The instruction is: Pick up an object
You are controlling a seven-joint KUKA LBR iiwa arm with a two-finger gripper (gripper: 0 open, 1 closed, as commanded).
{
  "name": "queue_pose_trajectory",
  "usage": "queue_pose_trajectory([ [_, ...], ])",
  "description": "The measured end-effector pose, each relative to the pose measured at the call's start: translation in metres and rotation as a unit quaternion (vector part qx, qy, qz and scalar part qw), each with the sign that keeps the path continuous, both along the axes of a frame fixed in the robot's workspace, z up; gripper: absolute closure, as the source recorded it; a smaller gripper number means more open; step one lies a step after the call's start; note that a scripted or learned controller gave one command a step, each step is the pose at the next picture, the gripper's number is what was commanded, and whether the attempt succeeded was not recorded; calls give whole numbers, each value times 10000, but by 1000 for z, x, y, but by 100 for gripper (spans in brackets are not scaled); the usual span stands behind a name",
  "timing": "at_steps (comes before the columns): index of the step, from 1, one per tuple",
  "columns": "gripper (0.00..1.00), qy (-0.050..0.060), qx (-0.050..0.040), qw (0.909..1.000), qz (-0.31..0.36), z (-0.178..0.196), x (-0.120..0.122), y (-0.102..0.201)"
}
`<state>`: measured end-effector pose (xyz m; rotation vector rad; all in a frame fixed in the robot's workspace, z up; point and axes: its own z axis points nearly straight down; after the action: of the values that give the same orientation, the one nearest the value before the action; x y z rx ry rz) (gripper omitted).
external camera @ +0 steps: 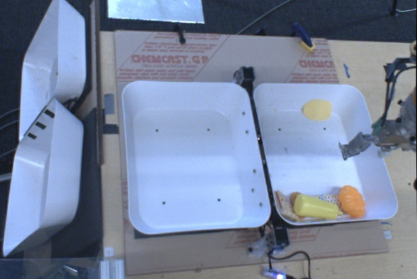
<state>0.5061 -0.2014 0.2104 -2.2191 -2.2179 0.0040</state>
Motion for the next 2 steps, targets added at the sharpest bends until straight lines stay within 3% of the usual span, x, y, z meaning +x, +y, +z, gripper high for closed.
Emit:
queue_pose_trajectory([
  [1, 0, -28, -7, 10000, 5, 3, 1, 0],
  [2, 0, -4, 0, 10000, 1, -55, -8, 1],
])
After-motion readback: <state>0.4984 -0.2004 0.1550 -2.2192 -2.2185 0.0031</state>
